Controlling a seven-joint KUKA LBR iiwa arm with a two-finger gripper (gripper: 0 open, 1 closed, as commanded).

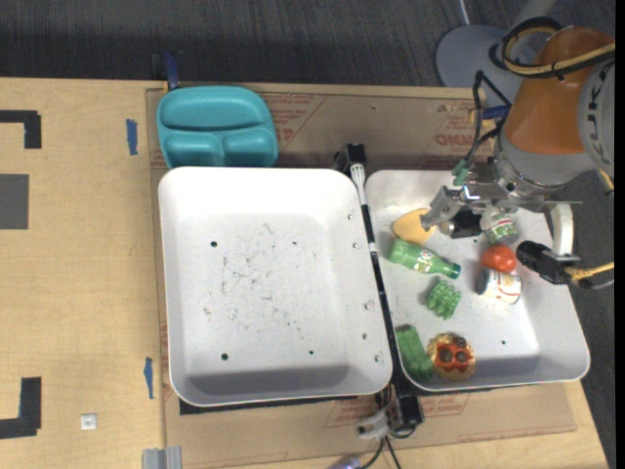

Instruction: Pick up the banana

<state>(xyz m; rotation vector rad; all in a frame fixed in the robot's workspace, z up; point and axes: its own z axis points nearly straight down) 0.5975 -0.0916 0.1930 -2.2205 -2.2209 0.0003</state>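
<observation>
A: Two white bins sit on the counter (pixel 78 291), and everything loose is in the right bin (pixel 547 360), where the pincer (pixel 451 206) hangs low over the far part.

B: Where is the banana (pixel 413 226)?

A: Just to the left of the pincer, touching or nearly touching its tip. Only a yellow stub of it shows. Whether the pincer is released, clenched or grasping anything, I cannot tell; the wrist hides that.

B: What could spoil the pick?

A: Crowding, I judge. A green bottle (pixel 423 259) lies just below the banana, and a small jar with a green label (pixel 501 228) sits right of the pincer. If the pincer closes off-centre, it may nudge the banana toward the bin's left wall or catch the bottle instead.

B: Anything else?

A: The curved, smooth skin could slip out of a shallow grip. The red-capped bottle (pixel 500 270) is farther off and matters less.
</observation>
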